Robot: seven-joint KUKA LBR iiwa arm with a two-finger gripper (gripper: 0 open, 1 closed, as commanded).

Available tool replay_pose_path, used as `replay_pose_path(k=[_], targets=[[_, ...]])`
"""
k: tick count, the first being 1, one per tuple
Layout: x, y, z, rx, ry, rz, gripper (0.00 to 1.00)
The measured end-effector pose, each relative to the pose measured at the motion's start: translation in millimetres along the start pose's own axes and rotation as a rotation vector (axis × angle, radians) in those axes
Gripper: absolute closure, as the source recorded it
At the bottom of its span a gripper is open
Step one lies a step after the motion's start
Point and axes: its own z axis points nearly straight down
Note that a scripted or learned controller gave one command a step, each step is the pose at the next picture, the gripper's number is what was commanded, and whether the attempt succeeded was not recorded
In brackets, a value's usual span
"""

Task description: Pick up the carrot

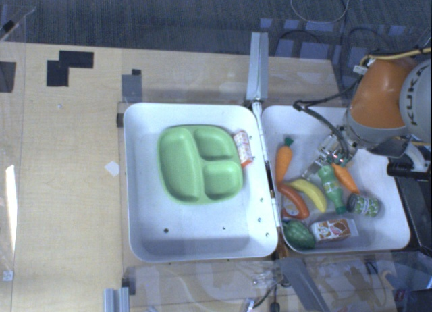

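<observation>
Orange and tipped with a green top, the carrot (283, 161) is seen lying in the right bin (398, 236), close against its left wall, with the green end pointing away from the camera. Just below the carrot a hot dog (294, 200) and a banana (310, 194) are laid side by side, and below those a dark green vegetable (299, 234) and a small carton (333, 229) are found at the near wall. To the right of the carrot, well apart from it, the gripper (329, 157) is held low over a green bottle (331, 188), beside a second, smaller carrot (345, 178); whether the jaws are apart or together cannot be told. A small green can (364, 204) is placed further right. To the left of the carrot, across the dividing wall, the left bin (145, 229) is seen holding a green divided plate (200, 163) and a small packet (243, 148) touching the plate's right edge. Both bins are carried by a pale wooden worktop (61, 169).
</observation>
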Motion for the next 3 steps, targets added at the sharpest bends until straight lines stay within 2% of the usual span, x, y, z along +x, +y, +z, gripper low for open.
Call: replay_pose_path(k=[1, 2, 3], targets=[[16, -42, -1, -0.001, -0.005, -0.392, 0.0], [10, 21, -1, -0.004, -0.004, -0.632, 0.0], [29, 52, 0, -0.004, -0.001, -0.342, 0.0]])
